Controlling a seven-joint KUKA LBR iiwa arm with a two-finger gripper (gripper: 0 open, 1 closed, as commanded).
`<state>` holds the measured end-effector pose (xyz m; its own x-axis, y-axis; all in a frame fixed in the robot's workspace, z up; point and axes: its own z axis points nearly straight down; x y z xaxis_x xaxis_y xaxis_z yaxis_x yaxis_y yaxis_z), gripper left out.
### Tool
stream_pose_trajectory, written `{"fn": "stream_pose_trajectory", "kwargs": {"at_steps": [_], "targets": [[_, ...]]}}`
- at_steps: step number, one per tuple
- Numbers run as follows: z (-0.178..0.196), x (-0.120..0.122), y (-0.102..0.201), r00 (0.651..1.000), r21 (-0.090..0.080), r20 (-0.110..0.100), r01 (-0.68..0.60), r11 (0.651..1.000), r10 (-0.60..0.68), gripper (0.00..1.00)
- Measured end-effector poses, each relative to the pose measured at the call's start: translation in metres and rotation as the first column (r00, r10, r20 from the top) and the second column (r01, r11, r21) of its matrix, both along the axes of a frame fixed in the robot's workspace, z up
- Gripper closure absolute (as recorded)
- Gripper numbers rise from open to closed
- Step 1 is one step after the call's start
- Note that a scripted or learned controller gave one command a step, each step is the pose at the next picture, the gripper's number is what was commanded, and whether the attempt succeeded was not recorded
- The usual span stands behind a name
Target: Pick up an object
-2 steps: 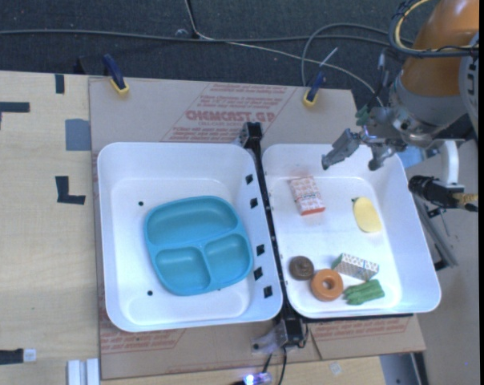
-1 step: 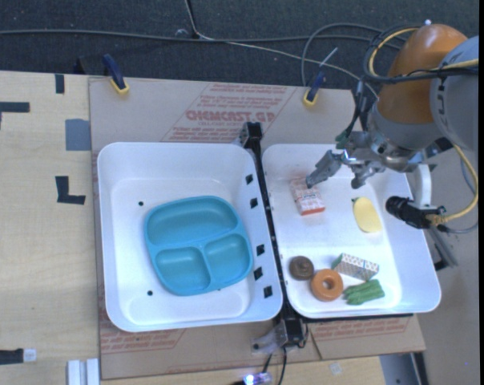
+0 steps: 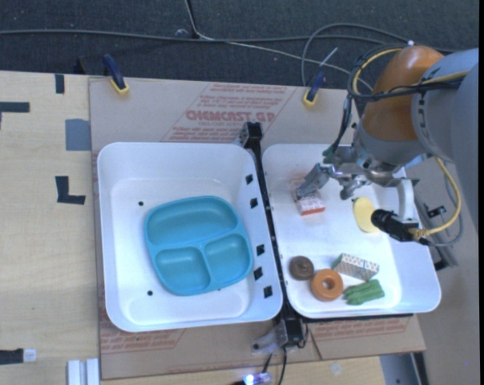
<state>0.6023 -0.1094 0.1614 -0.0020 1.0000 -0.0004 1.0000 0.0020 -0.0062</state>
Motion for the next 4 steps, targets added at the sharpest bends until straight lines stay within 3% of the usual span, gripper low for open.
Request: {"fn": "stream_pose_trajectory", "kwargs": {"at_steps": [1, 2, 3, 4], "targets": [[-0.048, 0.007, -0.001, 1.0, -0.001, 0.001, 0.0, 1.0, 0.0, 0.0], [-0.035, 0.008, -0.001, 1.0, 0.0, 0.004, -0.001, 1.0, 0.001, 1.0], [0.022, 0.017, 0.005, 1.0, 0.0, 0.01, 0.0, 1.0, 0.0, 1.0], [0.046, 0.017, 0.005, 1.0, 0.0, 0.008, 0.001, 1.0, -0.001, 1.0]]}}
